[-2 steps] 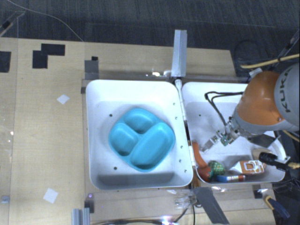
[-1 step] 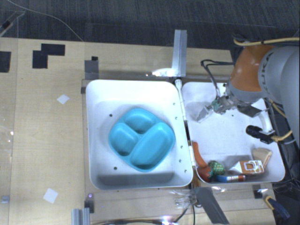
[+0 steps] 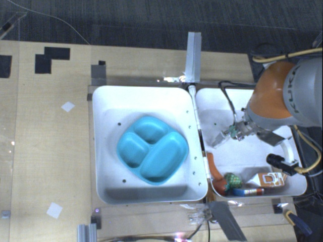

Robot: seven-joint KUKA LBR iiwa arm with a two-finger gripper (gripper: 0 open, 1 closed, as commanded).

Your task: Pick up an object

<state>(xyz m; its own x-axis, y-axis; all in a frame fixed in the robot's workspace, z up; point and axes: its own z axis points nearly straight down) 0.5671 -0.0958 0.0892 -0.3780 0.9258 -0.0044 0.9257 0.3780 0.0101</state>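
Pale wood bench [image 3: 45,150], two white bins, and the arm's pincer [image 3: 222,136], can't tell its state, hovers over the right bin [image 3: 222,110], so it looks like the approach step, next dropping toward the green toy [image 3: 232,181].

A blue three-compartment plastic plate [image 3: 152,149] fills the left bin's middle; small objects [image 3: 247,182] crowd the right bin's near edge, its far half open.

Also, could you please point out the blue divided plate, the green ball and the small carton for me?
blue divided plate [image 3: 153,149]: camera view, on its central ridge.
green ball [image 3: 232,181]: camera view, on its top.
small carton [image 3: 273,179]: camera view, on its printed face.
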